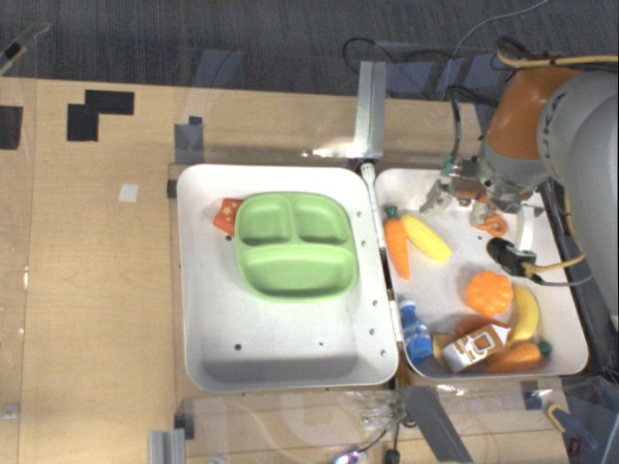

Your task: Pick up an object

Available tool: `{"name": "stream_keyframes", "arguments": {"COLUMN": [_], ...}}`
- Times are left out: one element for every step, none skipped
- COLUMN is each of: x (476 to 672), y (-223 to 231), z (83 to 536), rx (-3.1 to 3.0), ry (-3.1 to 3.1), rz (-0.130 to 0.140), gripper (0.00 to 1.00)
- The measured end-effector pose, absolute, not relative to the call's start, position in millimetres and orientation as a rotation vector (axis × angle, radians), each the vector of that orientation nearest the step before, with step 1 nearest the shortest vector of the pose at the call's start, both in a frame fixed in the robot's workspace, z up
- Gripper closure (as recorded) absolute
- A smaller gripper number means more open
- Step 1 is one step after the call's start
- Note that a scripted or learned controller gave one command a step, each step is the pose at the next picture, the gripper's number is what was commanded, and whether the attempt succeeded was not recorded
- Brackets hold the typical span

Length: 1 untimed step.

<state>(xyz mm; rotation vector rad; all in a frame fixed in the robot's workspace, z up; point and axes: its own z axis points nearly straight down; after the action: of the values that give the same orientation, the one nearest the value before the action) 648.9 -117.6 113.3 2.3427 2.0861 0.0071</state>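
The tool point(481, 199) hovers at twelve o'clock in the right bin point(576, 351); I cannot tell its grip state. The yellow corn point(427, 237) lies just beside it at seven o'clock: descend straight, straddling its narrow width, clear of the carrot point(397, 246)
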Motion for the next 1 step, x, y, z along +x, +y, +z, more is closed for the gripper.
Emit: {"name": "stream_keyframes", "arguments": {"x": [613.0], "y": [-98.8], "z": [89.6], "rx": [2.212], "ry": [2.216], "rz": [0.011], "gripper": [0.00]}}
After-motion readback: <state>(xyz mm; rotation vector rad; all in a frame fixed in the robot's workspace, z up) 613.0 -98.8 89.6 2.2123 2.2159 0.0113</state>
